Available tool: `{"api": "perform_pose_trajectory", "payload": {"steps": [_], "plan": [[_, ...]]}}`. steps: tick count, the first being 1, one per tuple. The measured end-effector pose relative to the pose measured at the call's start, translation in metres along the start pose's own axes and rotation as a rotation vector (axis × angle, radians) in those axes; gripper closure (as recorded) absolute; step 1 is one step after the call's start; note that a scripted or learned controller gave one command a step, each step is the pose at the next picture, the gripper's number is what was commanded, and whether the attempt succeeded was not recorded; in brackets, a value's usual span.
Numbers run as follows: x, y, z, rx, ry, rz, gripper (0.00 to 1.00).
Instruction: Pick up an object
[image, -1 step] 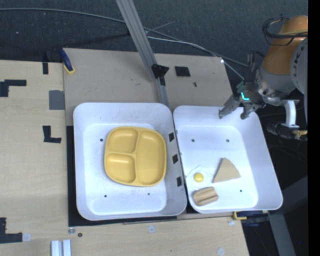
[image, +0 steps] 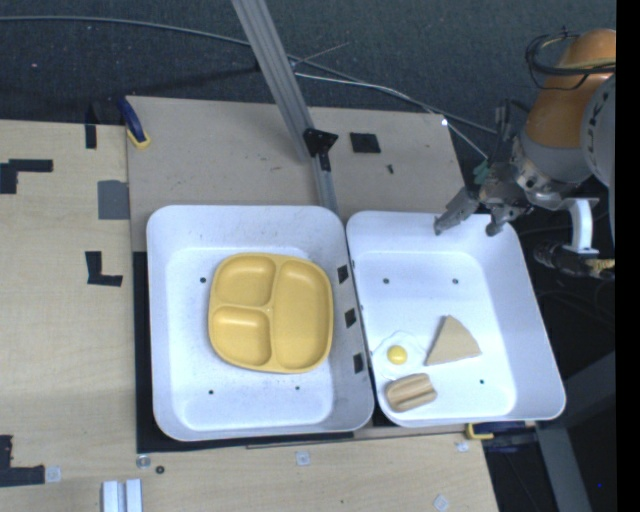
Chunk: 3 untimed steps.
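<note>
In the right bin (image: 500, 300) lie three toy foods near its front: a tan wedge-shaped slice (image: 452, 342), a fried egg with a yellow yolk (image: 397, 353) and a small brown bread roll (image: 409, 391). My gripper (image: 467, 222) hangs over the bin's far right corner, well away from all three. Its two dark fingers are spread apart with nothing between them.
The left bin (image: 170, 300) holds a yellow divided plate (image: 270, 311). A grey pole (image: 290, 95) slants down to the gap between the bins' far edges. Cables run across the dark area behind the bench.
</note>
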<state>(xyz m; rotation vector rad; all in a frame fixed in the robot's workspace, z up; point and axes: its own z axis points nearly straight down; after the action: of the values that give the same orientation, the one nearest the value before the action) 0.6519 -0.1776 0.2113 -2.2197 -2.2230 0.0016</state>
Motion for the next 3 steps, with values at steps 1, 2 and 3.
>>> {"api": "perform_pose_trajectory", "payload": {"steps": [1,2,3], "plan": [[0.007,0.001,0.063,0.005,0.0,-0.001,0.0],[0.001,-0.002,0.125,0.005,0.0,0.0,0.0],[0.002,-0.001,0.125,-0.001,-0.002,-0.001,0.0]]}}
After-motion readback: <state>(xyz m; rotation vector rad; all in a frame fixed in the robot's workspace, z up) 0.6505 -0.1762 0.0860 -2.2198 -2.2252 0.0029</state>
